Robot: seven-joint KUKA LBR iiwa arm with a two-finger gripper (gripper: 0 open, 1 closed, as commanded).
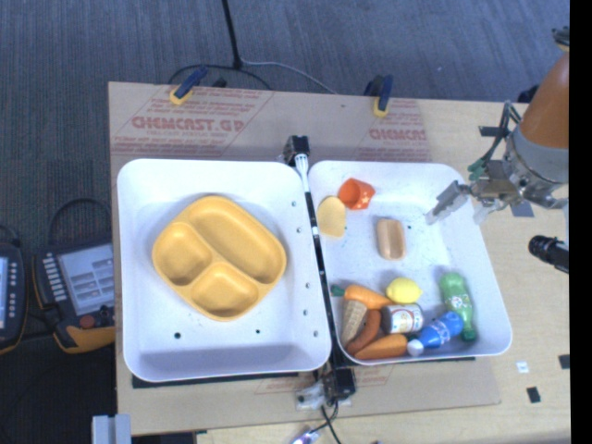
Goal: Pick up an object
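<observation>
The gripper (467, 200) hangs spread and empty over the right bin's (487, 285) upper right edge, well apart from the hot dog (391, 238).

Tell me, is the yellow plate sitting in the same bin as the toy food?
No, the yellow plate lies by itself in the left bin, while the toy food is piled in the right bin.

Arm (553, 109) cut off by right edge; end effector (462, 195) fingers blurred, can't tell grip.
</observation>
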